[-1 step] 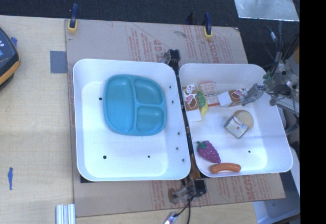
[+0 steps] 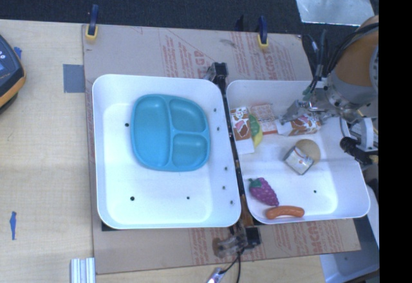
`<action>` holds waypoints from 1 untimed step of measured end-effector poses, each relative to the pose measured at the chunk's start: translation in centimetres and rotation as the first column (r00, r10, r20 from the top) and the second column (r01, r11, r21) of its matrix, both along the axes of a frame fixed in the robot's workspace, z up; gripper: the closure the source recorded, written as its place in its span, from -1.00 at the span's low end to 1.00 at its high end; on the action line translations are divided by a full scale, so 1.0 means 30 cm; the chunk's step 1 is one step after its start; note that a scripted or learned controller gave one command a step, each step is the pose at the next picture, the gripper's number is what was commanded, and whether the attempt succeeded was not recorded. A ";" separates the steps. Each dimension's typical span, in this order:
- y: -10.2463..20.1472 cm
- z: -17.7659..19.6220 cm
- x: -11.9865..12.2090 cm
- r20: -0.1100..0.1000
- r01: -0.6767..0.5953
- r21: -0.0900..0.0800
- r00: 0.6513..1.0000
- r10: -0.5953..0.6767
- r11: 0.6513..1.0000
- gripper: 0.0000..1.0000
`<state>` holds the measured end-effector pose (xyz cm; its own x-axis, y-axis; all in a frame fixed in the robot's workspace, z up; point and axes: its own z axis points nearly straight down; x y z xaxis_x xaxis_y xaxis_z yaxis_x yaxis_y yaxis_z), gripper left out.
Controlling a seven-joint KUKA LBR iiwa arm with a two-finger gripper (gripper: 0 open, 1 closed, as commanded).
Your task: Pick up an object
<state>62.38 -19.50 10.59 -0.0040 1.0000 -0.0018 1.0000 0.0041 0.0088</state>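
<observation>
The right bin (image 2: pixel 347 195) holds several small things. A red-and-white carton (image 2: pixel 241 123) lies at its left with a yellow-green piece (image 2: pixel 255 132) beside it. A pink packet (image 2: pixel 263 112) lies just behind them. A brown snack packet (image 2: pixel 304 125) sits near the middle back. A silver can (image 2: pixel 299 161) lies on its side against a tan round piece (image 2: pixel 310 146). Purple grapes (image 2: pixel 264 191) and an orange sausage (image 2: pixel 285 212) lie at the front. My gripper (image 2: pixel 308 107) hangs low over the back right of this bin, just above the snack packet.
The left bin (image 2: pixel 109 198) carries a blue divided plate (image 2: pixel 170 132). The arm's grey body and orange band (image 2: pixel 357 63) come in from the right over the bin's far corner. Cables run by the right bin's right rim. Clamps hold the cardboard at the back.
</observation>
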 end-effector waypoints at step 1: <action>-0.003 0.042 0.004 0.002 -0.002 -0.001 1.000 0.002 1.000 1.00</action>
<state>62.51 -19.60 11.86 -0.0062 1.0000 -0.0026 0.9999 0.0062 0.0112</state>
